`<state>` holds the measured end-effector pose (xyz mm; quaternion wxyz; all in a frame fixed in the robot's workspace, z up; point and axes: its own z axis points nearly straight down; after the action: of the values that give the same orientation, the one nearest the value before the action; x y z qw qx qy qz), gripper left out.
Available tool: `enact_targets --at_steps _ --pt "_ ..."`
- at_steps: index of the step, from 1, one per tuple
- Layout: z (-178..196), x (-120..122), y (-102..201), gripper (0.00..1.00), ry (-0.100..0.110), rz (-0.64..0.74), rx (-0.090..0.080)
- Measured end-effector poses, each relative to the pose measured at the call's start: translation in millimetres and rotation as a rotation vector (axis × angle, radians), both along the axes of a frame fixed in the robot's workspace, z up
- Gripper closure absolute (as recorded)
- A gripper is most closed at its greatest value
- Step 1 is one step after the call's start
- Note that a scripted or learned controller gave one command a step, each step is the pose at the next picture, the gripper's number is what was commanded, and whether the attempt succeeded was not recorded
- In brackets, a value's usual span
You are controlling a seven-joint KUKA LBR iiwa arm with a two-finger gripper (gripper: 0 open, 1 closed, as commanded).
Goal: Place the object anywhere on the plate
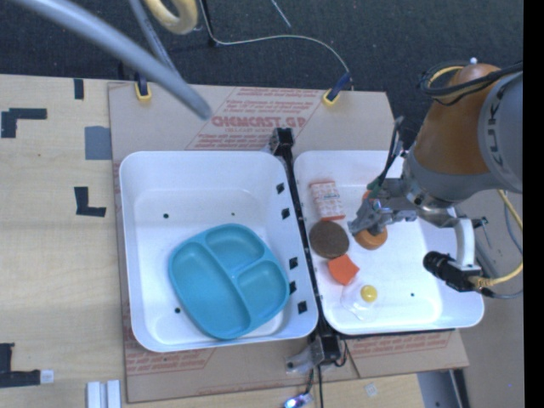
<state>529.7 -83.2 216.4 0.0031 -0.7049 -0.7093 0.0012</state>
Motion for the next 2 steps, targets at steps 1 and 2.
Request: enact_targets --at_steps 1,2 --pt "-8.8 -3.3 48.2 1.00 0.001 -0.001 -0.001" --pt "-0.3 -2.5 102.6 1.00 -0.001 0.002 -0.001"
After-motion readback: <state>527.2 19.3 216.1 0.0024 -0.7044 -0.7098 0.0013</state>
